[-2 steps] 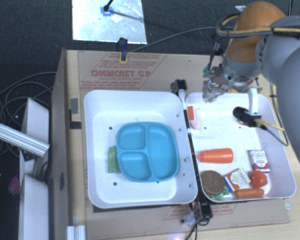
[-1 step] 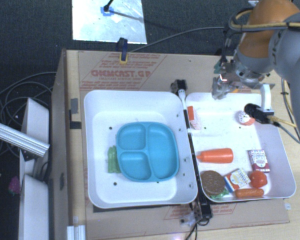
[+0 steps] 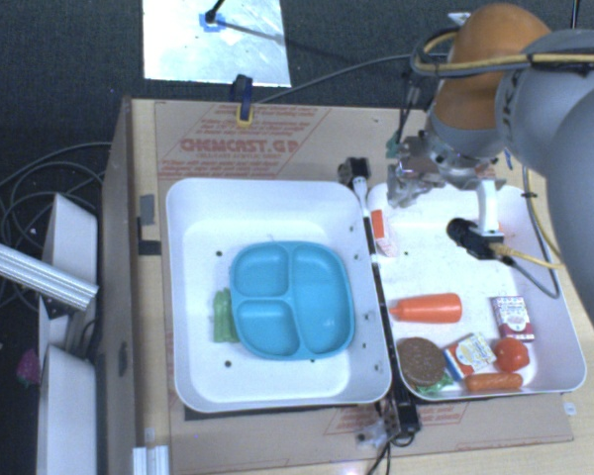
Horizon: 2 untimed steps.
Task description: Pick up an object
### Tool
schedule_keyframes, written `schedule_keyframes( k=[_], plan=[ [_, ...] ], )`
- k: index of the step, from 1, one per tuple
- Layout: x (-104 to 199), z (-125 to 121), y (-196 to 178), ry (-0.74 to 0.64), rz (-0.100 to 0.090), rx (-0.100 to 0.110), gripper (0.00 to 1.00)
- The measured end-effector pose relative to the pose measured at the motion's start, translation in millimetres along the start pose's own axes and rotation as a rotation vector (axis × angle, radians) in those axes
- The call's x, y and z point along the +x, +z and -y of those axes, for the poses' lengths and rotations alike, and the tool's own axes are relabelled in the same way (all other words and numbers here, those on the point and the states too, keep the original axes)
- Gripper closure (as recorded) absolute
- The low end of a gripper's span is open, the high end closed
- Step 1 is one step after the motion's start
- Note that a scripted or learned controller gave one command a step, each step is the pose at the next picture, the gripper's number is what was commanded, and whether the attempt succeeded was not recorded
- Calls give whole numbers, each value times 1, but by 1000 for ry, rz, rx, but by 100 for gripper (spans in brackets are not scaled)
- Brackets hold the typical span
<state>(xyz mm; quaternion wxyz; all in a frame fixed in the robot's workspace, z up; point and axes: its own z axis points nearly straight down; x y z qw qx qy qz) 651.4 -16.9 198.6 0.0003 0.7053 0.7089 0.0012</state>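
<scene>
My gripper (image 3: 404, 190) hangs over the far left corner of the right bin (image 3: 559, 310), under the grey arm with its orange band. Nothing shows between its tips. Just below and left of it a small orange and white packet (image 3: 378, 232) lies against the bin's left wall. Nearer the front lie an orange carrot-shaped piece (image 3: 428, 309), a round brown burger (image 3: 421, 360), a red and white ketchup packet (image 3: 513, 316), a small blue and orange box (image 3: 468, 353), a red tomato (image 3: 513, 354) and a red sausage (image 3: 493, 383).
The left bin (image 3: 203, 236) holds a blue divided plate (image 3: 291, 299) with a green piece (image 3: 223, 316) against its left side. A divider wall (image 3: 369, 265) separates the bins. A shiny sheet (image 3: 216, 28) lies on the floor beyond the bench.
</scene>
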Motion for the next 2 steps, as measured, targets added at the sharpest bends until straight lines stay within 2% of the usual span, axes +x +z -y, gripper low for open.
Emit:
schedule_keyframes(
  k=[1, 2],
  plan=[
    [-17, -3, 14, 4, 2, 0, 100],
    [-7, 1, 14, 1, 2, 0, 100]
  ],
)
